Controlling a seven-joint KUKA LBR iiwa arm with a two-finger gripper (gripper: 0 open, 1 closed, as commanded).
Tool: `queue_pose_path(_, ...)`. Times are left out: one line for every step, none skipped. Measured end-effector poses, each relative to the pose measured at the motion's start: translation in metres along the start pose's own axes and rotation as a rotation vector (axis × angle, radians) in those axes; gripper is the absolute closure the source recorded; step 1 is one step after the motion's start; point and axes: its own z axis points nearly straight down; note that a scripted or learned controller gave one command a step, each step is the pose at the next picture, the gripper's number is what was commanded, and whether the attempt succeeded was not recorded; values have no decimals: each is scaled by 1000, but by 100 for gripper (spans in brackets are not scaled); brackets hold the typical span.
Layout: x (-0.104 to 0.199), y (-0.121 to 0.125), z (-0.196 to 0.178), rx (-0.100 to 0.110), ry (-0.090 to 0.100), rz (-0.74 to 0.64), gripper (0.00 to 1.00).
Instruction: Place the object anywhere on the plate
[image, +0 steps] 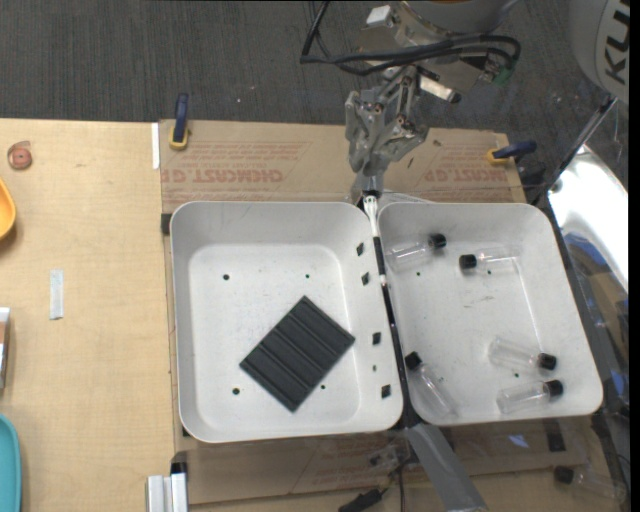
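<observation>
**Two bins, vials and plate: state at capture**

Left bin (190, 300): held one dark ribbed plate (298, 353), lying flat and turned diagonally. Right bin (560, 290): held five clear vials with black caps, two near the back (415, 250), three toward the front (520, 355). Gripper (372, 172): hung above the bins' back edge, nothing between its fingers; whether open or closed could not be told.
</observation>
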Motion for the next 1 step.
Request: queue_pose_path(0, 0, 0, 0, 0, 0, 0)
